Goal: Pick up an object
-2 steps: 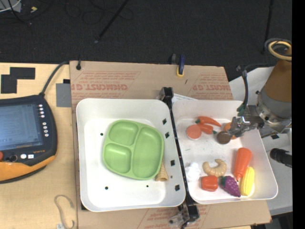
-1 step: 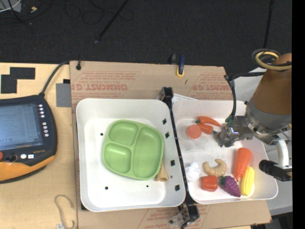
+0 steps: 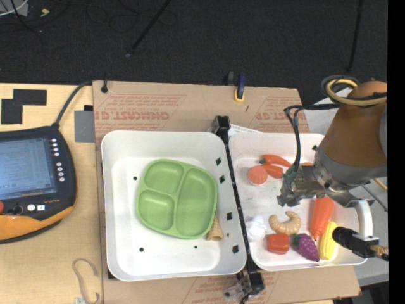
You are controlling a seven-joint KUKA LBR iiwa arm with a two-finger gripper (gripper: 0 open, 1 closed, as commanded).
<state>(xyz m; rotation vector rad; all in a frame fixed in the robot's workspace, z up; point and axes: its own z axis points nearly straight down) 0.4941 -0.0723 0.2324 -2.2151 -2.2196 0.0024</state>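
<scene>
The right bin [image 3: 253, 189] holds toy food: a tan shrimp [image 3: 286, 222], a red pepper piece [image 3: 278, 243], purple grapes [image 3: 307, 246], an orange carrot [image 3: 321, 213], a yellow piece [image 3: 328, 241], a round pink slice [image 3: 257, 175], an orange-red chili [image 3: 274, 161] and a small white piece [image 3: 256, 227]. My gripper [image 3: 289, 194] hangs low in this bin, just above the shrimp and left of the carrot. Its dark fingers show nothing between them.
The left bin [image 3: 120, 246] holds a green divided plate [image 3: 176, 198] with a tan cone [image 3: 215, 232] beside its lower right edge. A black divider [image 3: 229, 195] runs between the bins. A teach pendant [image 3: 31, 179] lies at far left.
</scene>
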